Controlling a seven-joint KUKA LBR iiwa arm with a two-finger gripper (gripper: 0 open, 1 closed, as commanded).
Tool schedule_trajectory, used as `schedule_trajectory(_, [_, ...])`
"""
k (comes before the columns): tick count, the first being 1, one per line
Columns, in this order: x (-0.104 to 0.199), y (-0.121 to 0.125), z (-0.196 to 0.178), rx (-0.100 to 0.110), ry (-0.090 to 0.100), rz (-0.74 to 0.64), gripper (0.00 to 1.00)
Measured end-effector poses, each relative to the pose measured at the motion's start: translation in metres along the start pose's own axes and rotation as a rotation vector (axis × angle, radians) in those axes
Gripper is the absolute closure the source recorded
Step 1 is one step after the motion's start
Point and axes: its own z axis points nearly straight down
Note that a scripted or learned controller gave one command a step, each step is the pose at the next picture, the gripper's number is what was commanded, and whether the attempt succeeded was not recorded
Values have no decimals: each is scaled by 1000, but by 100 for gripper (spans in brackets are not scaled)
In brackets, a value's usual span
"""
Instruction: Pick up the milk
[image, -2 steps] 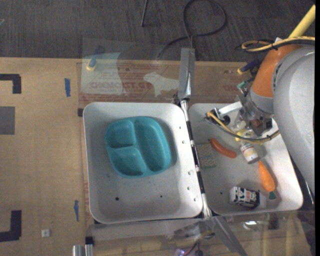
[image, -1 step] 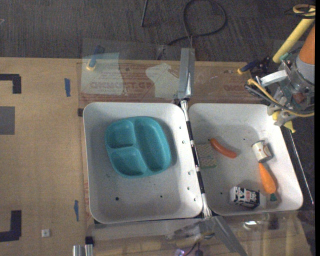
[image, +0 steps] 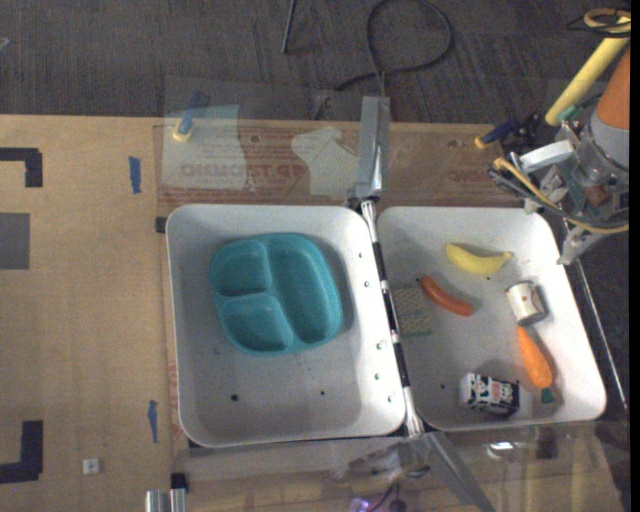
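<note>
- Sitting untouched, the milk (image: 489, 393), a small carton with black and white patches, lies on its side near the front edge of the right bin (image: 440, 240).
- Arm position: the grey arm with its orange band is at the upper right, over the far right corner of that bin. The pincer (image: 572, 250) hangs at that corner; whether it is released or clenched I cannot tell, as cables and housing blur it.
- Nothing is seen between the pincer and the milk; the two are well apart, on opposite ends of the bin.
- Neighbours in the right bin: a banana (image: 477, 260) toward the back, a sausage (image: 446, 296) just in front of it, a scouring pad (image: 416, 311) at the left wall, a small tin can (image: 525, 301) to the right, and a carrot (image: 535, 359) just beside and right of the milk.
- Left bin (image: 190, 380) carries a teal divided plate (image: 277, 293).
- Progress, judged: the pick is not yet begun. Left to do: travel over the milk, descend, close on it, lift.
- Risk, judged: the carrot lies close on the right side, so the approach has little room there.
</note>
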Motion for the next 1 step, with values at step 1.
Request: schedule_trajectory(1, [-22, -18, 150, 0, 2, 73, 0])
